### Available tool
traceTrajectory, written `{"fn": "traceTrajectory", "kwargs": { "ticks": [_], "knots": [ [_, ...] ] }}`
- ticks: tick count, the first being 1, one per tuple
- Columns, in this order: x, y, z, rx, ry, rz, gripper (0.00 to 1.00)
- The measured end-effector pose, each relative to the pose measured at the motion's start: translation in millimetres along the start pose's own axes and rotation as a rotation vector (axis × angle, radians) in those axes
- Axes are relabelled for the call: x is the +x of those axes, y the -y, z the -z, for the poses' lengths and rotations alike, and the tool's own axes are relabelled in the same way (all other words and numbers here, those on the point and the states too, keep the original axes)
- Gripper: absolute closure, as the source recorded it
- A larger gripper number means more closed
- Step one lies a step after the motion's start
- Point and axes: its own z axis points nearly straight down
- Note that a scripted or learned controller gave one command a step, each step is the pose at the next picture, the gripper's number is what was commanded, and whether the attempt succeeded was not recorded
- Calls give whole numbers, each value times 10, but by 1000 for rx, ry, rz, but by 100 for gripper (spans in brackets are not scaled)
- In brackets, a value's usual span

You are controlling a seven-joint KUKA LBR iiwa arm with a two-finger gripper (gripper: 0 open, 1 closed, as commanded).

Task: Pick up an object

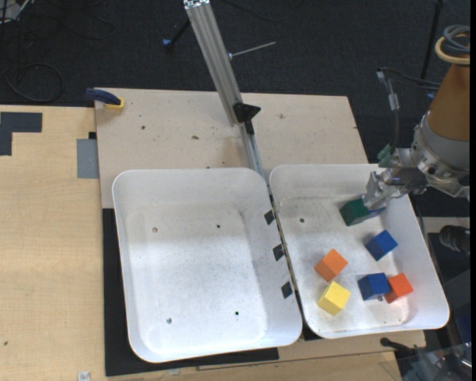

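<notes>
Fingers [374, 200] touching green block [353, 212].

Green block [353, 211] tilted at right bin's [433, 290] upper area. Two blue blocks [381, 244] [372, 285], orange cube [330, 264], yellow cube [334, 298], red-orange block [399, 287] nearer front.

KUKA arm [452, 109]: orange band w/ pale ring above, grey wrist below; tool [378, 193] metallic grey, poss. w/ thin cabling.

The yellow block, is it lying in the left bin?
No, the yellow block lies in the right bin, beside the orange block.
</notes>
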Motion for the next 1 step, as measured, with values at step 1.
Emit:
{"fn": "traceTrajectory", "kwargs": {
  "ticks": [1],
  "knots": [
    [440,-7,-125,1,0,0,100]
  ]
}}
